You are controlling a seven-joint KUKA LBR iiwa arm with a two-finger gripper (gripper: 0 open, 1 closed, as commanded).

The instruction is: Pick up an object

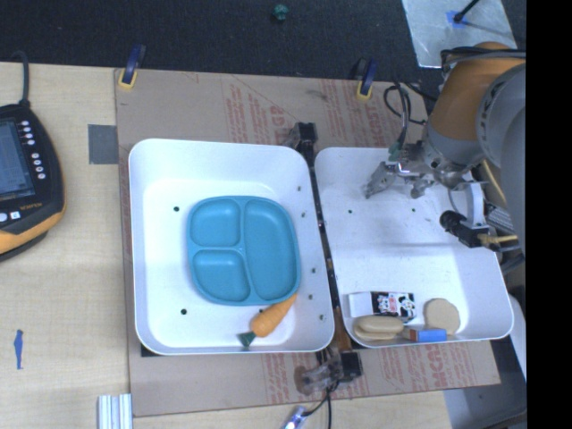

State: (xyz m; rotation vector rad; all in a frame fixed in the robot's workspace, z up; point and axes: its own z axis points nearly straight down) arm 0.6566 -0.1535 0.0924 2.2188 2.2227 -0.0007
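Observation:
My gripper hangs over the far part of the right bin, its metal fingers spread and nothing between them. The gripper is open. Along that bin's near wall lie a small black-and-white box, a tan oval bread piece, a round tan disc and a blue marker. All of them are well below the gripper in the view. In the left bin a blue divided plate lies flat, with an orange carrot by its near right corner.
A black and orange teach pendant lies on the bench at the far left. Clamps hold the cardboard sheet at the back. A black fitting sits between the two bins at their far edge.

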